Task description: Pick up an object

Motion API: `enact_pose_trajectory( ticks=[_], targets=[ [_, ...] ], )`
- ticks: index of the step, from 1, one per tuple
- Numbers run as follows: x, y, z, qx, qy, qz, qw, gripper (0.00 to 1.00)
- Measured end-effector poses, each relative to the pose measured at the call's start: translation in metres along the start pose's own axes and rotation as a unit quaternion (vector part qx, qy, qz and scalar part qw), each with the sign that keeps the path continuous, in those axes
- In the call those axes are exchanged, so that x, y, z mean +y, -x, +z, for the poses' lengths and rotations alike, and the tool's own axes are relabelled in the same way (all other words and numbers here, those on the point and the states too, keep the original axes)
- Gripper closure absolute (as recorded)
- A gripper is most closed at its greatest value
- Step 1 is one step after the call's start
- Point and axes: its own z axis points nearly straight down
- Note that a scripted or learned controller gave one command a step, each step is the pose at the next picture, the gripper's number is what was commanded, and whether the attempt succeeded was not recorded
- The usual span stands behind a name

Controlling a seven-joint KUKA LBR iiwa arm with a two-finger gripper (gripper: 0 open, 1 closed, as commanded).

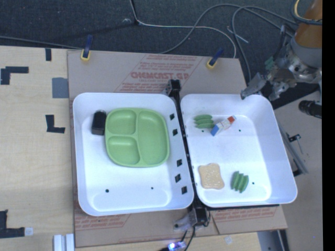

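Note:
The right bin (272,140) holds a green pea pod (203,121) near its far left, and a small white, red and blue block (223,125) beside that pod. A slice of toast (211,176) lies near the front, with a second green pea pod (239,182) to its right. In the left bin (86,156) sit a green divided plate (137,137) and a small black object (98,122) at its left. My gripper (266,86) hangs at the far right corner of the right bin, above the rim and apart from every object.
The bins rest on a cardboard sheet (157,72) held by two yellow and blue clamps (86,51) (214,60). Cables (209,20) trail over the dark floor behind. A row of black clips (179,140) joins the two bins.

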Motion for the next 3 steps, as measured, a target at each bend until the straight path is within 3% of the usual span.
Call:
enact_pose_trajectory(
  ticks=[1, 3],
  targets=[
    [0.002, 0.000, -0.008, -0.001, 0.006, -0.002, 1.0000, 0.00],
    [-0.007, 0.006, 0.094, -0.001, 0.004, -0.002, 1.0000, 0.00]
  ],
)
